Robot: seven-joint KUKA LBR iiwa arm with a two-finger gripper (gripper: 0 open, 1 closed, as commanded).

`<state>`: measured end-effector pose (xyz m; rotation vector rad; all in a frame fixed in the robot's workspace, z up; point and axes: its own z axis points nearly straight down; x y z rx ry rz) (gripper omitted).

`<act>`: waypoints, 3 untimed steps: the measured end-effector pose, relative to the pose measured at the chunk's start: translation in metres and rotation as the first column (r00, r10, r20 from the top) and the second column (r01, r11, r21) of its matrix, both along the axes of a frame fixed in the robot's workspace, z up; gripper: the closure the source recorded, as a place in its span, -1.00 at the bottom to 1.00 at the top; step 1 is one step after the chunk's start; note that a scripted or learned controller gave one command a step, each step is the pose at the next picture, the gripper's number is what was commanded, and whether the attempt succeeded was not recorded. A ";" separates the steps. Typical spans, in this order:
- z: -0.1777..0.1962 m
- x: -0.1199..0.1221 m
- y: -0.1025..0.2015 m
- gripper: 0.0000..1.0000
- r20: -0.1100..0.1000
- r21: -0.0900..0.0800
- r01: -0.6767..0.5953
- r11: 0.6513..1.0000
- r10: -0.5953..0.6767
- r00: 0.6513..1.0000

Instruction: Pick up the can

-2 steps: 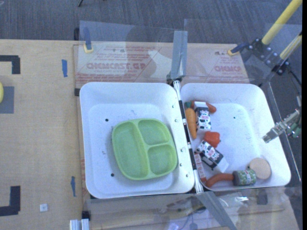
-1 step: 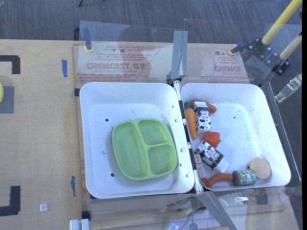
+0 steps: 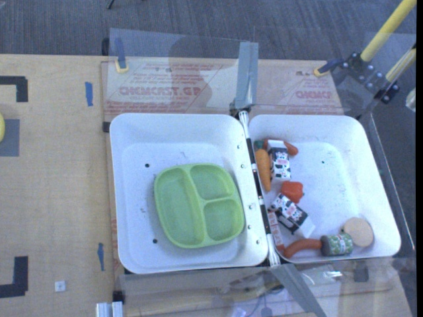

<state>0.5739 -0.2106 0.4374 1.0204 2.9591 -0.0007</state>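
At five o'clock in the right bin (image 3: pixel 380 177), the can (image 3: pixel 338 244) lies crowded (sausage (image 3: pixel 301 247), biscuit (image 3: pixel 358 231) touching); a grab might snag neighbours. Hand state: cannot tell.

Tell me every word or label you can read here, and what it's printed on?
"CHEMCAST GP", faint red print on the clear sheet behind the left bin.
Similar red print on the sheet behind the right bin: too blurred.
Can and cow-patterned cartons: labels too small.
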 end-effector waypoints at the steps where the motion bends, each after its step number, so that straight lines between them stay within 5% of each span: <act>1: -0.001 0.052 -0.012 1.00 -0.001 0.004 0.454 0.891 -0.454 0.891; 2: -0.001 0.014 -0.012 1.00 -0.010 0.003 0.834 0.552 -0.834 0.552; 3: -0.002 0.020 -0.003 1.00 -0.008 0.005 0.966 0.258 -0.966 0.258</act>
